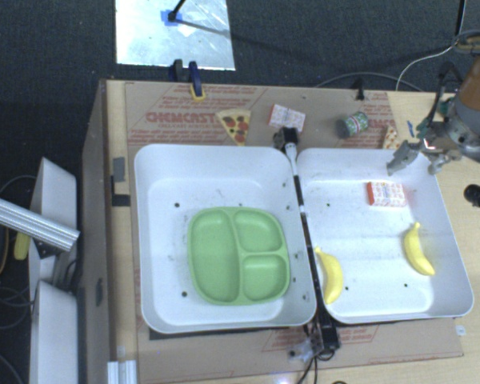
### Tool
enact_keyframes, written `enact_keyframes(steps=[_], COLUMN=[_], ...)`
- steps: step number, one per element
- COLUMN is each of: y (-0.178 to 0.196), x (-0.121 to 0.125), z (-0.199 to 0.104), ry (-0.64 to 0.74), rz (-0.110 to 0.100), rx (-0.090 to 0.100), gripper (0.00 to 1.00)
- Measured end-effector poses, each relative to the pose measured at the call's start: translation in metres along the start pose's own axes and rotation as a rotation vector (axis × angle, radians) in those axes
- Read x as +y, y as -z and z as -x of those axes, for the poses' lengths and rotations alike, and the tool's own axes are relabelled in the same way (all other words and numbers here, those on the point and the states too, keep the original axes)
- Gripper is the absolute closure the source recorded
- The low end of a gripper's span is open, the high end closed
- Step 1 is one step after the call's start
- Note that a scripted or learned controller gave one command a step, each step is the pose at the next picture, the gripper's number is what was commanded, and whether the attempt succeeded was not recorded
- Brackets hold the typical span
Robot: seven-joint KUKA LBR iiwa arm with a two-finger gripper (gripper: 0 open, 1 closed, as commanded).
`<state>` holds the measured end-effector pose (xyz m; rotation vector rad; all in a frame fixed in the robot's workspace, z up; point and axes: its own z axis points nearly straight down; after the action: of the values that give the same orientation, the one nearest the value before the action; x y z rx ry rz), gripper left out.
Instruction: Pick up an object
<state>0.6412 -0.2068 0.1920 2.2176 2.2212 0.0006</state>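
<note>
The right bin (444, 294) holds a small red and white box (386, 193), a yellow banana (417, 250) near its right wall, and a second banana (330, 274) against its left wall. My gripper (420, 159) hangs over the bin's far right corner, up and to the right of the box. It is open, its grey fingers (401, 160) are spread, and nothing sits between them. It touches none of the objects.
A green divided plate (240, 254) lies in the left bin (160, 182). On the cardboard behind the bins are a pizza slice toy (234, 125), a small card (286, 117) and a can (354, 123). A black divider (302, 214) runs between the bins.
</note>
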Motion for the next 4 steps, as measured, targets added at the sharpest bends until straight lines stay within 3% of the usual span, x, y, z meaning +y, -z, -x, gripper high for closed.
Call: enact_keyframes(steps=[1, 2, 3, 4], y=[0.014, -0.087, -0.103, -0.107], x=[-0.019, -0.073, -0.088, -0.114], z=[0.000, -0.001, -0.003, 0.000], ry=[0.000, -0.001, 0.001, -0.001], rz=[0.001, -0.005, 0.010, 0.000], rx=[0.000, 0.002, -0.003, 0.001], gripper=[0.00, 0.00, 0.00, 0.00])
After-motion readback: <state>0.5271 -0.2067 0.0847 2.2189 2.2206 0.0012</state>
